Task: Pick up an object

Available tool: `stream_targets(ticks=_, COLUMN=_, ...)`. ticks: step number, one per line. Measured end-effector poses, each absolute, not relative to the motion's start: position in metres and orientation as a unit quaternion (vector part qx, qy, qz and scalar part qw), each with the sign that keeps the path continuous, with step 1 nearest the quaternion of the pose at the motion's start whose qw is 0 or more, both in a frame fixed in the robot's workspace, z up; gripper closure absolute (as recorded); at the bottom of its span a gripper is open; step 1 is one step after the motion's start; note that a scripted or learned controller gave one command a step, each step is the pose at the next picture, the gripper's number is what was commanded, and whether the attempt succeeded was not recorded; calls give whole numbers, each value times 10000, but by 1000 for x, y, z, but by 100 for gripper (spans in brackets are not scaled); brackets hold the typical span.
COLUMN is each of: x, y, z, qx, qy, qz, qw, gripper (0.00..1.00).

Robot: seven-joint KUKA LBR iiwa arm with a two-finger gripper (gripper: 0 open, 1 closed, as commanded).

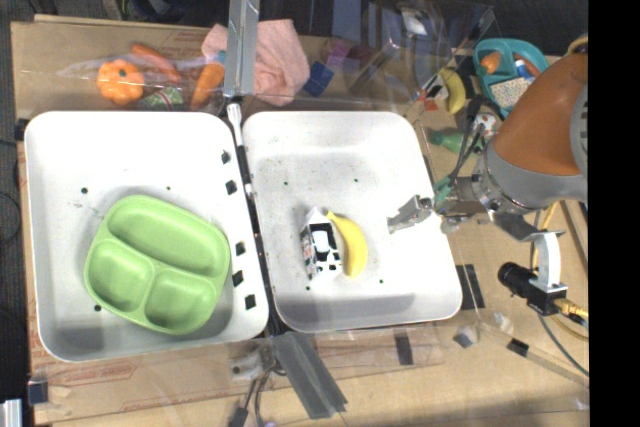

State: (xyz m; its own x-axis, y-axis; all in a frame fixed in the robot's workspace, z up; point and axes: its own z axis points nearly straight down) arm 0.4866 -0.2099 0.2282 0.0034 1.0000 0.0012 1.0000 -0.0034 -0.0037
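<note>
A yellow banana (349,243) lies in the right bin (300,140), a little below its middle. A small black and white object (320,247) rests against the banana's left side. My gripper (409,212) hovers over the right part of this bin, to the right of the banana and apart from it. Nothing shows between its fingers. The arm's grey and orange body (540,130) comes in from the right edge.
The left bin (60,155) holds a green divided plate (157,261). Behind the bins lie a pink cloth (270,55), toy vegetables in a clear bag (150,80) and assorted clutter (480,75). A metal divider clamp (240,40) stands between the bins.
</note>
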Motion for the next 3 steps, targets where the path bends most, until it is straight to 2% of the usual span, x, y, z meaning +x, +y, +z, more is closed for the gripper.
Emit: stream_targets(ticks=3, x=487, y=-210, z=228, qx=-7083, qy=-7059, qz=9, qw=17, gripper=0)
